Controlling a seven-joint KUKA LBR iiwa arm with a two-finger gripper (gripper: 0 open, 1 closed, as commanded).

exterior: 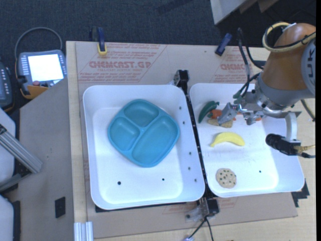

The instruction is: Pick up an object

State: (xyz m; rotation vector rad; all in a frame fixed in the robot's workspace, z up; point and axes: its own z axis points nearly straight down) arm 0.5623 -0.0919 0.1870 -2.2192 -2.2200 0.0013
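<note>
The right bin holds a yellow banana near its middle and a round chocolate-chip cookie toward its front. At the back left of that bin lies a green pepper, with a small orange piece beside it. My gripper reaches in from the right and sits low in the bin. It is right next to the orange piece and just behind the banana. Nothing shows as held.
The left bin carries a blue divided plate. The arm's grey body with its orange band hangs over the right bin's back right. A black part juts over that bin's right side. A pendant screen lies off the bench, left.
</note>
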